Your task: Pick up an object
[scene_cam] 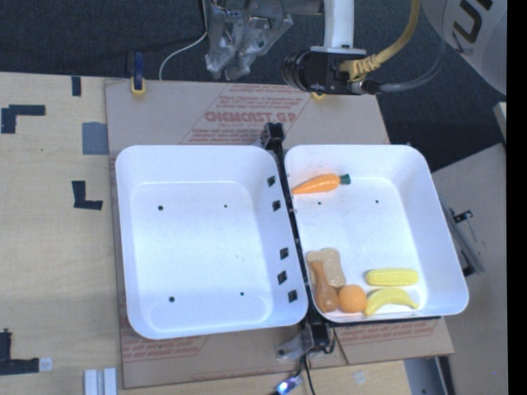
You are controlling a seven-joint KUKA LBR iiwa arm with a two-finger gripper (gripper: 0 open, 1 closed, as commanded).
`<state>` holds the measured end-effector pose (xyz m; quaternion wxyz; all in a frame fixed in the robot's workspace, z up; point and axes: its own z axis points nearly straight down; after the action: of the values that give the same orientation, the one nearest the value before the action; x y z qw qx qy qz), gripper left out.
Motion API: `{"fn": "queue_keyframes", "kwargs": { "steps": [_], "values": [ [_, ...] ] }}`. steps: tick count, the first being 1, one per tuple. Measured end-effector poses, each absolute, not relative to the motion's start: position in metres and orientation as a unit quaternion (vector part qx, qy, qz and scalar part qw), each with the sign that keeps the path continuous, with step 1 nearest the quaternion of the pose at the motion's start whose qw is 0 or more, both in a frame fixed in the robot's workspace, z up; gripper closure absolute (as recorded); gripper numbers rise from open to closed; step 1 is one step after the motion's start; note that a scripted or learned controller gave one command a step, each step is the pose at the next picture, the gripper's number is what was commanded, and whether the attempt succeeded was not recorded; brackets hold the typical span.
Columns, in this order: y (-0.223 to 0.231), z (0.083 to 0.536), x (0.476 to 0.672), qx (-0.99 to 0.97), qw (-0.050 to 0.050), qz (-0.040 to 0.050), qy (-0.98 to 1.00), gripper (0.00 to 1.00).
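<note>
the nearest things to the camera sit at the front edge of the right bin (428,188): a banana (392,301) and a corn cob (391,277) lying just beside each other, an orange (352,299) touching a piece of bread (324,271), and a brownish item tucked under the bread that is too small to name. all of these are well apart from the end effector (233,46), on the opposite side of the bin from it and somewhat to the arm's side.

further back in the same bin lies a carrot (317,184), close to the divider between the bins. it is the object nearest the end effector, yet there is clear space between them. the left bin (132,188) lies alongside, also short of the end effector.

farthest away, past the back rims of both bins and above the desk (49,188), the end effector hangs over the cardboard sheet (247,113). whether it is spread or pressed together i cannot tell, as the metal parts blur into one shape. nothing is visible in it.

as a judgement, the task has barely begun: every object rests in the right bin, none lifted. what is left is the whole job: travel over the bin, descend on one item, grip and raise it.
</note>
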<state>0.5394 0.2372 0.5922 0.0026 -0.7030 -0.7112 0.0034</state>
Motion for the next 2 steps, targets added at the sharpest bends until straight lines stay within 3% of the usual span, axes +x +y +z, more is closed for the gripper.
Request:
{"fn": "queue_keyframes", "kwargs": {
  "steps": [2],
  "values": [
    [0.2386, 0.6115, 0.5394, -0.702, 0.003, 0.0045, -0.712, 1.0]
  ]
}}
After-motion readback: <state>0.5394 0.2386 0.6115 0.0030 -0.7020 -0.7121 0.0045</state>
